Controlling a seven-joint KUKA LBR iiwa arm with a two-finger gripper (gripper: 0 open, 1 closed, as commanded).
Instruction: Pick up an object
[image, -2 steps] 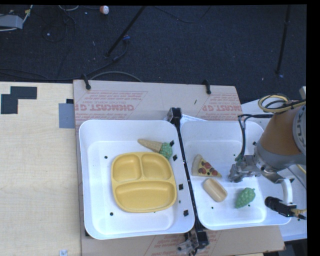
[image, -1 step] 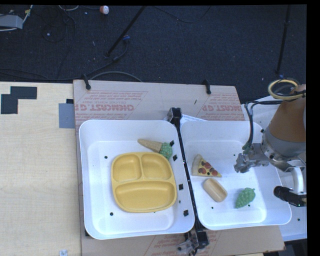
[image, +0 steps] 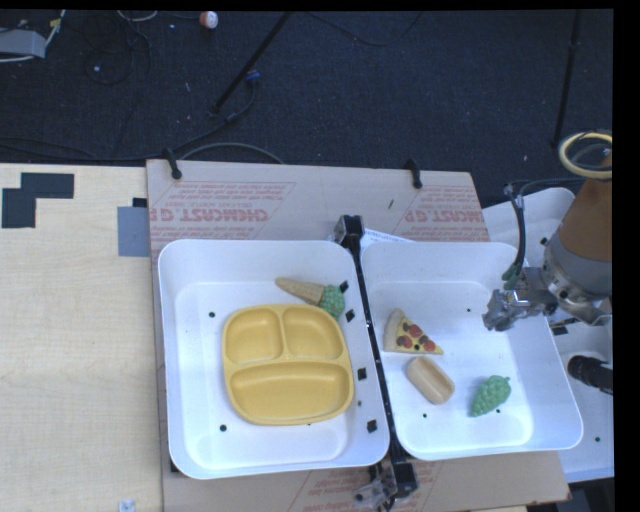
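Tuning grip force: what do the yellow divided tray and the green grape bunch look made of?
Yellow three-compartment tray: likely hard plastic, smooth with a soft sheen, moulded ridges. Green grape bunch: probably moulded plastic or rubber toy, matte and bumpy; hardness unclear from the view.

pizza slice (image: 411, 336) flat | bread roll (image: 429, 380) | grapes (image: 490, 394) | right bin

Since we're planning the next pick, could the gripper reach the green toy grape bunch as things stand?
Probably yes: the gripper hangs over the same right white bin, and the green toy grape bunch lies uncovered, apart from its neighbours.
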